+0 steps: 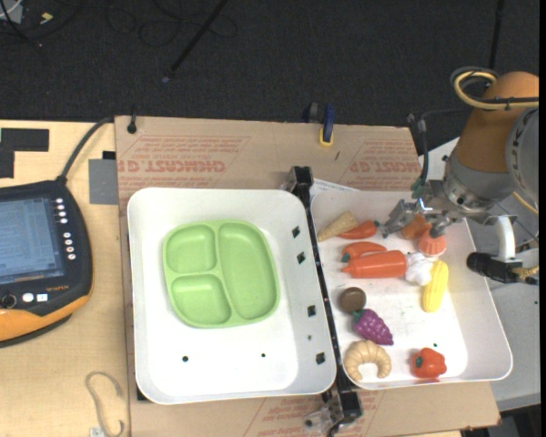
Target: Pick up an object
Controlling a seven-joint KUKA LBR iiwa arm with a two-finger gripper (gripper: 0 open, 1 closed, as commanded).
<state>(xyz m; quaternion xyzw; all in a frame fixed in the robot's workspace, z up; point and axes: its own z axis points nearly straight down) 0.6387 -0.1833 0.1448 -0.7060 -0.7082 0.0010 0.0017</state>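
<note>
The right bin [478, 335] holds several toy foods: a carrot [357, 230], a larger orange vegetable [375, 264], a yellow corn cob [434, 286], a brown round piece [351, 299], purple grapes [371, 326], a croissant [368, 360] and a red pepper [428, 362]. My gripper [420, 220] hangs over the bin's far right part, fingers spread, just above a small orange piece [431, 242]. Nothing sits visibly clamped between the fingers. The arm's wrist hides what lies directly behind the gripper.
The left bin [155, 353] carries a green divided plate [221, 274]. A white piece [419, 268] lies between the orange vegetable and the corn. A tablet controller [27, 253] rests at the far left of the bench, and a blue clamp [327, 135] stands behind the bins.
</note>
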